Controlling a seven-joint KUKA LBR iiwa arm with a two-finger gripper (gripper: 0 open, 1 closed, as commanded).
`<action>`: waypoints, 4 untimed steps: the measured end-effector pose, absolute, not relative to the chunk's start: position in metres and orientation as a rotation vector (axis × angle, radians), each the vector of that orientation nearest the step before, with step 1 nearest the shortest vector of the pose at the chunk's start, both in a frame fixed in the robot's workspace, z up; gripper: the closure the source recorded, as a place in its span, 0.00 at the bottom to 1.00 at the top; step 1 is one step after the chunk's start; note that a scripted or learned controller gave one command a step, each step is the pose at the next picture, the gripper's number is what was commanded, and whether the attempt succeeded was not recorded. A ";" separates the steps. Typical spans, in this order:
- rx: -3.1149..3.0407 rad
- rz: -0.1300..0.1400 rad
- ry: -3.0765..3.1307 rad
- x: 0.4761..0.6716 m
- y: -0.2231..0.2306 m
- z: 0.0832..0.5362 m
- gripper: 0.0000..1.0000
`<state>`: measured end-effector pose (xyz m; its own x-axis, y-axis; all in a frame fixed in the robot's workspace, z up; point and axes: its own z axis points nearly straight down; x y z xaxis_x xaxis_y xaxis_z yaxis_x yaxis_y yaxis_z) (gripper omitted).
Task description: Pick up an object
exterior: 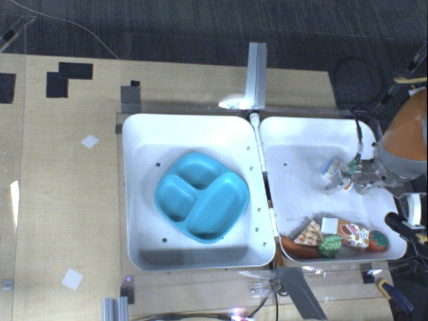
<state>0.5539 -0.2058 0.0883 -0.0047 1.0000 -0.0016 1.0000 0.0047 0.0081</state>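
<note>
One grey arm [401, 142] reaching in from right, claw [348, 178] low over right bin [301, 136], grip state unclear

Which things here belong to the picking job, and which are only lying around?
Part of the job:
- gripper, low in the right bin
- toy food pile at that bin's near edge

Just lying about:
- blue divided plate in the left bin

Two bins sat side by side on the counter [60, 199]. A divided plate [202, 196] lay in the left bin [137, 179]. In the right bin [294, 146], toy food [334, 238] lay along the near wall, the hand [344, 177] toward its right.
</note>
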 end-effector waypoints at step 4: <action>1.869 -0.031 2.547 0.662 -0.188 0.084 0.00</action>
<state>0.6619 -0.1879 0.0844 -0.3002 0.9539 0.0026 0.9535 0.3002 -0.0264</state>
